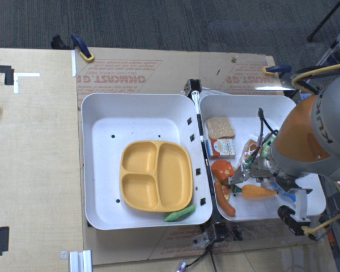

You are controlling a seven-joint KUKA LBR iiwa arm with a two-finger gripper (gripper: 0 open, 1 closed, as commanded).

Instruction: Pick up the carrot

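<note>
Two white bins side by side on the bench. In the left bin (96,152), a yellow divided plate (156,175), with a green pea pod (179,213) just beside the plate's near edge. In the right bin (314,205), right of the plate: a slice of bread (220,127) at the far end, a small carton (223,147) just below it, a tomato (221,169), a red pepper (224,202) along the left wall. Carrot (258,191) lying flat on the bin floor, right of the pepper, orange, pointing sideways. Gripper (250,173) low over the bin, just above the carrot, under the orange band of the arm (300,140). Cannot tell whether apart or together; carrot not visibly clamped.
</note>
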